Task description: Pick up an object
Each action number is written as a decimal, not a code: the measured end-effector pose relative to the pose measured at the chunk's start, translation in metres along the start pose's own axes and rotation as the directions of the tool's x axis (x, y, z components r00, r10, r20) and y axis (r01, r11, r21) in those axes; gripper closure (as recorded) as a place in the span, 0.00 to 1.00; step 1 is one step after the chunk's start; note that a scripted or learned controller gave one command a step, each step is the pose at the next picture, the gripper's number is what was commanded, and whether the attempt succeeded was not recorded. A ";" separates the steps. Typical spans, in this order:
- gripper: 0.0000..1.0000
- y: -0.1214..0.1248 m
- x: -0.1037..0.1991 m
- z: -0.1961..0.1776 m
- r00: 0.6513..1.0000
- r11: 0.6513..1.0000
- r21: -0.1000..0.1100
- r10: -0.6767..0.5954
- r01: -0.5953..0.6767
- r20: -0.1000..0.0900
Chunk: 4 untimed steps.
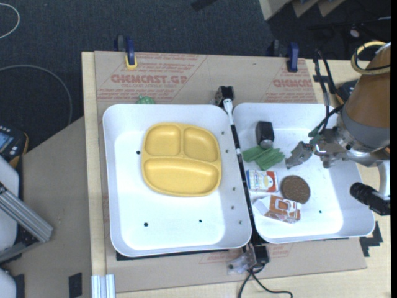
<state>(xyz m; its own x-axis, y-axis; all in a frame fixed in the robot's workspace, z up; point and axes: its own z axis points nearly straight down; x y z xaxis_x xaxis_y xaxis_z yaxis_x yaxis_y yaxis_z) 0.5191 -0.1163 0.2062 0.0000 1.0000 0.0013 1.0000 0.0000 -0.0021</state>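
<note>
In the right bin (329, 113): end effector (298, 156) above the bin floor, finger state cannot be told.
Near it, left: green object (263, 156), black object (265, 132).
Nearer: brown disc (295, 189), two packets.
Left bin (124, 185): yellow divided plate (182, 159).

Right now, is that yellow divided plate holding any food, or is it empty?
Empty. The yellow plate lies right side up in the left bin, and all three compartments show bare yellow.
</note>
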 end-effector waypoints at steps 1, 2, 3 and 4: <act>1.00 0.001 0.000 -0.011 1.000 1.000 -0.003 -0.001 0.001 0.001; 1.00 0.063 -0.025 0.037 1.000 1.000 -0.006 -0.001 0.001 0.004; 1.00 -0.013 0.043 0.021 1.000 1.000 0.004 -0.005 0.005 -0.004; 1.00 -0.042 0.147 0.022 1.000 1.000 0.004 -0.011 0.011 -0.004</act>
<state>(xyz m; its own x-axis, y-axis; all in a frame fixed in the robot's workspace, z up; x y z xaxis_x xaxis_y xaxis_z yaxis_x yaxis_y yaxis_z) 0.4774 0.0310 0.1843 -0.0114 0.9999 0.0058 0.9999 0.0114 -0.0060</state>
